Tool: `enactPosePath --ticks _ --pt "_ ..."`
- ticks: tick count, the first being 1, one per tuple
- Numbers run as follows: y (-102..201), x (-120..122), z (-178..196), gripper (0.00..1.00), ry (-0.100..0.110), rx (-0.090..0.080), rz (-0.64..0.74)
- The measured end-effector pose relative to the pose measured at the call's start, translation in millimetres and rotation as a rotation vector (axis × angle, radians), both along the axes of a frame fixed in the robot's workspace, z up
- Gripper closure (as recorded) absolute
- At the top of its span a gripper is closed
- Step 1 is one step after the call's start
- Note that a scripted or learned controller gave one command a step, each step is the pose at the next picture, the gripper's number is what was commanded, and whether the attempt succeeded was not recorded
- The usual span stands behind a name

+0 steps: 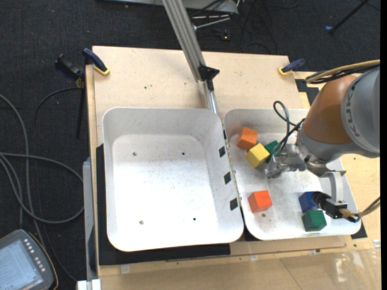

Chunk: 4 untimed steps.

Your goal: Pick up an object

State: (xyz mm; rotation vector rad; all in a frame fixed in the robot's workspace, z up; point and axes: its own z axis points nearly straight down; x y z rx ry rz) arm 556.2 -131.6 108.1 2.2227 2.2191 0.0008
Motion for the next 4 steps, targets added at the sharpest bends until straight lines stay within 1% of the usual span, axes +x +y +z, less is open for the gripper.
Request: enactPosePath --ticks 1,2,3,4 --pt "6 -6 50 1.0 -0.005 -0.001 0.004" --pt "6 -4 97 1.0 -0.005 -0.001 0.004" --pt "64 9 112 1.0 -0.002 0.002 0.01" --pt "120 27 106 1.0 -0.001 0.002 0.011"
